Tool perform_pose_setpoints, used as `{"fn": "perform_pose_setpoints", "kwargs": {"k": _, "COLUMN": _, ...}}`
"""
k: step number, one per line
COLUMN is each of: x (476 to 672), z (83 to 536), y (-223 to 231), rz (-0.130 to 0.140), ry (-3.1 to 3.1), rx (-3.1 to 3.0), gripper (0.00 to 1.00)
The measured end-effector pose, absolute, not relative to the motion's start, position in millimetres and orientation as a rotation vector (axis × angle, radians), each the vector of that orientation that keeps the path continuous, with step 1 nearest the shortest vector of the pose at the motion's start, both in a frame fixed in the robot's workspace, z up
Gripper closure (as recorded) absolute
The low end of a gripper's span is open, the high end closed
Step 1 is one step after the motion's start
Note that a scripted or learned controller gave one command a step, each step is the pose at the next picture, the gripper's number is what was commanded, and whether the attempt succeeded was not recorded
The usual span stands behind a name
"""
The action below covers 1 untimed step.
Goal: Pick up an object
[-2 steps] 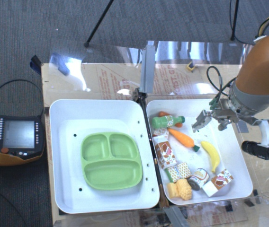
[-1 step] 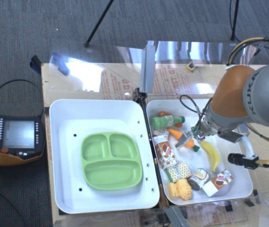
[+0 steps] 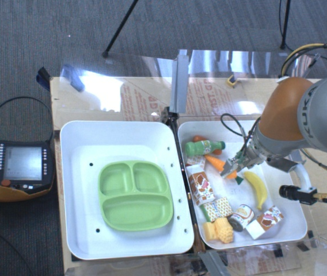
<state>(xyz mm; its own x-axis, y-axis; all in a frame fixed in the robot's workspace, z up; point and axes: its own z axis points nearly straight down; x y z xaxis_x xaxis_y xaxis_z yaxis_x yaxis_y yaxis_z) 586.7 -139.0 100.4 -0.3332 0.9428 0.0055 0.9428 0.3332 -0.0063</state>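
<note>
Where hand (image 3: 231, 168) dips in right bin (image 3: 299, 223), orange tapered carrot (image 3: 216, 163) touching; grip state can't tell

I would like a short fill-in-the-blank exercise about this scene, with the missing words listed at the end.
1. The green divided plate lies in the ____ bin.
2. The banana in the right bin is ____ in colour.
3. The green bottle lies near the bin's ____ edge.
4. The gripper is just above an ____ carrot.

Missing words: left; yellow; far; orange
</note>
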Motion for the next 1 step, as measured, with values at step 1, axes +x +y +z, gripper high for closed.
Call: {"fn": "perform_pose_setpoints", "kwargs": {"k": 1, "x": 609.0, "z": 295.5, "y": -114.3, "rz": 0.0, "ry": -2.699, "rx": -1.606, "gripper": 1.0}}
